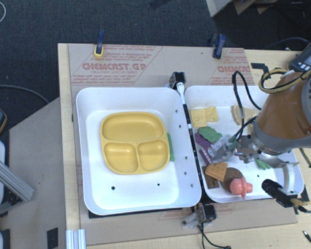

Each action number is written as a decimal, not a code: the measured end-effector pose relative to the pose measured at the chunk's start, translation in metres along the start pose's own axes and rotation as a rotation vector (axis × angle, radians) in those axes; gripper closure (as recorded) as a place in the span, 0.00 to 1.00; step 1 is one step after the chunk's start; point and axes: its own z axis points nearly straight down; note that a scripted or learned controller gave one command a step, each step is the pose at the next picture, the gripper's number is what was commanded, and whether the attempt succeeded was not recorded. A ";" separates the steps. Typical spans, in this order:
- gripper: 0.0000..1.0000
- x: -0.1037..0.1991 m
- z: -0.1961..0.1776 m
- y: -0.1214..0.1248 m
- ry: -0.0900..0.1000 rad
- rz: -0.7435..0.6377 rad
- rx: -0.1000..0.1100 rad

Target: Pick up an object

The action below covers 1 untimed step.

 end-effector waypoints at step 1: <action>0.00 0.004 0.043 0.007 0.006 -0.002 -0.024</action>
